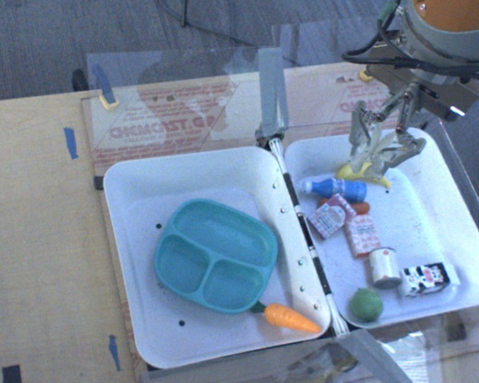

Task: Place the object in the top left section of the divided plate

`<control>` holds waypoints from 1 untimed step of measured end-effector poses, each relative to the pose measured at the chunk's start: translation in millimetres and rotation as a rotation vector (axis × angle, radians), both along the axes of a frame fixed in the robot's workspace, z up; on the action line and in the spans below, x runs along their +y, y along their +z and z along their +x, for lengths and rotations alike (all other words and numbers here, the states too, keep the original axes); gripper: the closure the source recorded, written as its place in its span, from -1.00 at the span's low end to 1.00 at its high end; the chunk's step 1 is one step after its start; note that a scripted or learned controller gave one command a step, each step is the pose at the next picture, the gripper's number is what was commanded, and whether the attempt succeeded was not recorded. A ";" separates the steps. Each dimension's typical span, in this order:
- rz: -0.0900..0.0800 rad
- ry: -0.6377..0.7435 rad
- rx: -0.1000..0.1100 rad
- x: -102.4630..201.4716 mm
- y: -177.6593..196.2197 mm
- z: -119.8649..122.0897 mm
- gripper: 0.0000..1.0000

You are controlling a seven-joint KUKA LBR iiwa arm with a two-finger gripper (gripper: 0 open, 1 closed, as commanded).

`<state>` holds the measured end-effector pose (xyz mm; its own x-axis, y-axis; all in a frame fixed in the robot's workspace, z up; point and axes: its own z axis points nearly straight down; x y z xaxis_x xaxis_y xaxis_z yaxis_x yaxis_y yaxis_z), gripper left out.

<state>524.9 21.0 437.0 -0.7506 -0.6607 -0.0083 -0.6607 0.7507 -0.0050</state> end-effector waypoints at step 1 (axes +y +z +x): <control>-0.002 0.044 0.004 -77.0 -0.3 -29.4 1.00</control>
